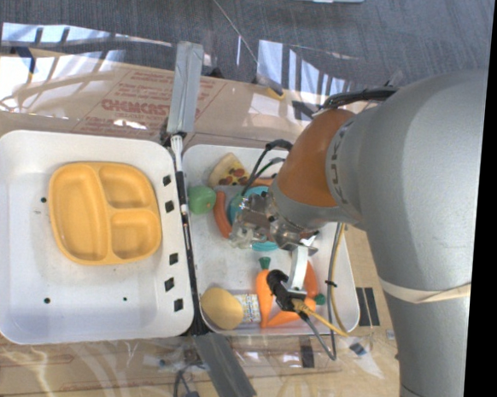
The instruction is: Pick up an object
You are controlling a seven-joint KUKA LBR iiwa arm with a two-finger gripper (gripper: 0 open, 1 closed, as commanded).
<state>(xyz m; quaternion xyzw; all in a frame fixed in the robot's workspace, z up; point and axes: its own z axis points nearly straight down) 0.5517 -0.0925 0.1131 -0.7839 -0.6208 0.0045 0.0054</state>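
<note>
In the camera view, the grey arm (pixel 402 205) with its orange band (pixel 306 168) reaches in from three o'clock and hangs over the right bin (pixel 202 160), covering much of that bin's middle. The gripper (pixel 253 224) sits low among the clutter, but whether it is wide, narrow or closed on anything I cannot tell, since the wrist hides its tip. Around it lie the candidates for picking: a green ball-like toy (pixel 201 200) at nine o'clock of the gripper, touching the bin's left wall; a pizza-slice toy (pixel 228 169) at eleven o'clock; an orange piece (pixel 222 213) just beside the gripper at nine o'clock; a tan round object (pixel 222 308) at six o'clock near the bin's lower-left corner; and an orange wedge-shaped thing (pixel 276 300) at five o'clock. The left bin (pixel 22 244) bears a yellow divided plate (pixel 104 211). Judging from this, the task is at the reaching stage: nothing is visibly lifted, every object appears to rest in the bin, so grasping and raising remain to be done.
</note>
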